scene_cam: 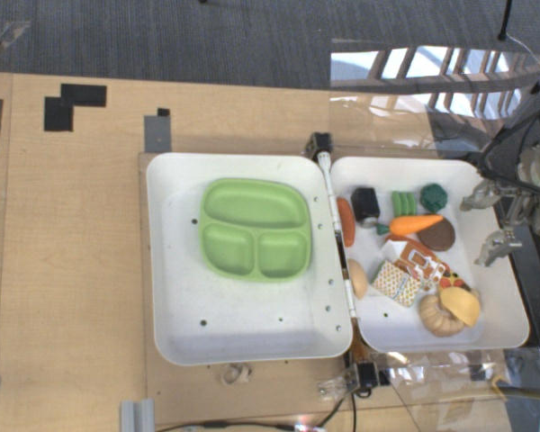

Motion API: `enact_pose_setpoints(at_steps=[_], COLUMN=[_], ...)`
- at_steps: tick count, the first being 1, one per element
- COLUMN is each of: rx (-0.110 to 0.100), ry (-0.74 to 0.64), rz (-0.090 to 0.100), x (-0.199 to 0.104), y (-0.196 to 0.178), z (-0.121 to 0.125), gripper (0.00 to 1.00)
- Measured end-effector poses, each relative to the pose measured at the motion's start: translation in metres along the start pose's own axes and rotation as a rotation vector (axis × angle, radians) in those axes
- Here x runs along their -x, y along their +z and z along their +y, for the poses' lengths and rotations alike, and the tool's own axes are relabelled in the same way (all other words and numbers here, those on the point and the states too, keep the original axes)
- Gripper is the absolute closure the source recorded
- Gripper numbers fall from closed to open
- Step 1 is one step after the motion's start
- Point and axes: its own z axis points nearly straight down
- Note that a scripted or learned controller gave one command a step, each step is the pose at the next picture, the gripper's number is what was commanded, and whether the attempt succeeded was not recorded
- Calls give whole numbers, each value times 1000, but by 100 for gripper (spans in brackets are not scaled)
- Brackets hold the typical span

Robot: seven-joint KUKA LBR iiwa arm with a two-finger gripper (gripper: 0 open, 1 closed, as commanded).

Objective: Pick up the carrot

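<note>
Carrot lying in the right bin, crowded by other items.

Taking the carrot (417, 225) as landmark: nearest the camera a croissant (439, 317) and a yellow piece (462, 306) are seen, then patterned packets (405, 275); a brown disc (439, 236) touches its right end. Just beyond it a green block (404, 203) and a dark green item (433, 195) are placed; a black block (365, 204) sits to its left. The jaws (495, 225) are held well right, apart from it, spread open and holding nothing. A green tray (255, 229) lies in the left bin (175, 268).
</note>
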Motion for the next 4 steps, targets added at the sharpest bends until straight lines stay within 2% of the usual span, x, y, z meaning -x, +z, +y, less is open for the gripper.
enact_pose_setpoints(at_steps=[1,2,3,4], rx=[1,3,-2,6], ry=[-103,230,195,375], rz=[-3,-1,47,50], x=[-9,61,111,110], y=[114,141,158,158], z=[33,72,72,75], gripper=[0,0,0,0])
